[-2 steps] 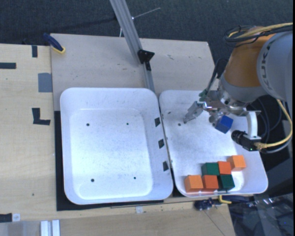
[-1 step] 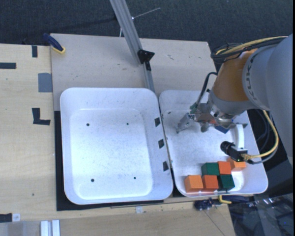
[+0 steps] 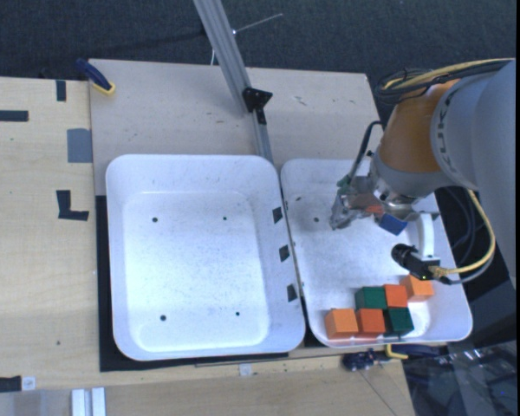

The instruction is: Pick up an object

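Note:
My gripper (image 3: pixel 342 213) hangs over the upper middle of the right bin (image 3: pixel 325 258), pointing down and to the left. A blue block (image 3: pixel 390 224) shows just to its right, partly hidden under the wrist; whether it is held is unclear. Several blocks huddle in the bin's near right corner: an orange block (image 3: pixel 341 322), a second orange block (image 3: pixel 372 321), a green block (image 3: pixel 372 298) and another green block (image 3: pixel 400 319), with more orange blocks (image 3: pixel 396 295) behind them.
The left bin (image 3: pixel 191 258) lies beside the right one, sharing a ridge with black clips (image 3: pixel 283 252). A slanted metal bar (image 3: pixel 230 50) crosses the bench behind the bins. Yellow and black cables (image 3: pixel 468 263) hang along the right bin's right rim.

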